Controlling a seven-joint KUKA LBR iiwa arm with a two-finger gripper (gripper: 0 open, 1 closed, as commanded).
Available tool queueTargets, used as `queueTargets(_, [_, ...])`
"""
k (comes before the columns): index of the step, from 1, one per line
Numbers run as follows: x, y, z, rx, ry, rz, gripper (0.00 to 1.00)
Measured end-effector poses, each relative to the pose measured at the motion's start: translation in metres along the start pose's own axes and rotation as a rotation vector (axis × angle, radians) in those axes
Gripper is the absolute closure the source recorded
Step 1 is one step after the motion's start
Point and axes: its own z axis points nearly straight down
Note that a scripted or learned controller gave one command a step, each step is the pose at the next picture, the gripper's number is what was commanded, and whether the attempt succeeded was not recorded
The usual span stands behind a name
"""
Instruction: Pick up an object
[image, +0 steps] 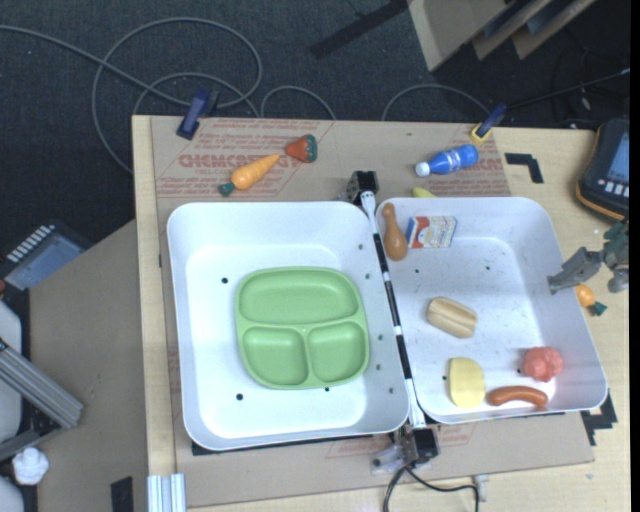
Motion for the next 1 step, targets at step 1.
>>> queueTargets(1, [0.0679,0.0180,0.0763,0.002,0.002,-0.002,0.00])
